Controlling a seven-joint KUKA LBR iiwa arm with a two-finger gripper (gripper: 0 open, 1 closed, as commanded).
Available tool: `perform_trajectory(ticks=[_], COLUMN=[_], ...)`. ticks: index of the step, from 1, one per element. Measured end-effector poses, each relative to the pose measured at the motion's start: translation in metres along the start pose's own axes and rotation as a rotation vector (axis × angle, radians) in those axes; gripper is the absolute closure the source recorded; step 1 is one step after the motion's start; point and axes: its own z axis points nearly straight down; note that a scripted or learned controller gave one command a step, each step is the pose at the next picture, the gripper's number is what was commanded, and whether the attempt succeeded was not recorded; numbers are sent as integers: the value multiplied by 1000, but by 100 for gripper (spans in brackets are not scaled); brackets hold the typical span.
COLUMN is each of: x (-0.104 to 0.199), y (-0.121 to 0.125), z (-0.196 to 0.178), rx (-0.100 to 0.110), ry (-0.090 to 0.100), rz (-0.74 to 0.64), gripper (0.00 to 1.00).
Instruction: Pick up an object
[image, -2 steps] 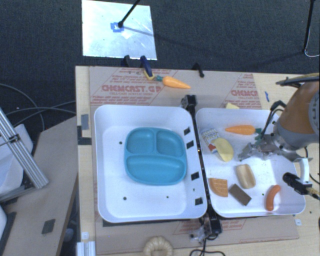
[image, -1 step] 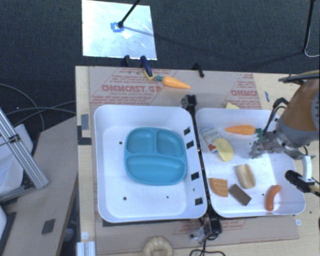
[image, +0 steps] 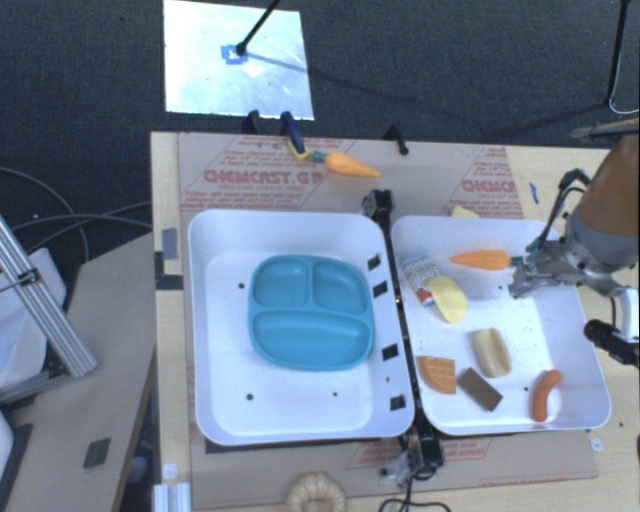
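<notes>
- One orange carrot (image: 481, 260) lying flat near the back of the right bin (image: 590, 400), tip pointing left, blunt end just beside the gripper (image: 524, 277).
- Gripper low over the right bin's floor, reaching in from the right, nothing visibly between its parts; cannot tell whether spread or closed.
- Grey arm (image: 603, 215) with orange band rising behind it at the right edge.
- Left of the carrot, a small striped packet (image: 420, 275), touching or nearly touching a pale yellow piece (image: 449, 298).
- Nearer the front: a tan bread roll (image: 490, 352), an orange wedge (image: 436, 373), a dark brown block (image: 479, 389) beside the wedge, and a reddish sausage (image: 544, 394) near the front right corner.
- Left bin (image: 215, 300) holding a blue divided plate (image: 310, 311), roughly centred.
- Second carrot (image: 348, 165) on the cardboard board (image: 260, 175) behind both bins, well apart from them.
- Shiny square sheet (image: 238, 60) on the dark floor beyond the bench.
</notes>
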Motion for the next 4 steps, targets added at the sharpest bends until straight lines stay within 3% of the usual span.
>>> perform_trajectory(ticks=[2, 4], x=[-3, 89], y=[10, -44], z=[-83, -76], rx=[1, 9], ry=[0, 3], rz=[0, -2], gripper=[100, 100])
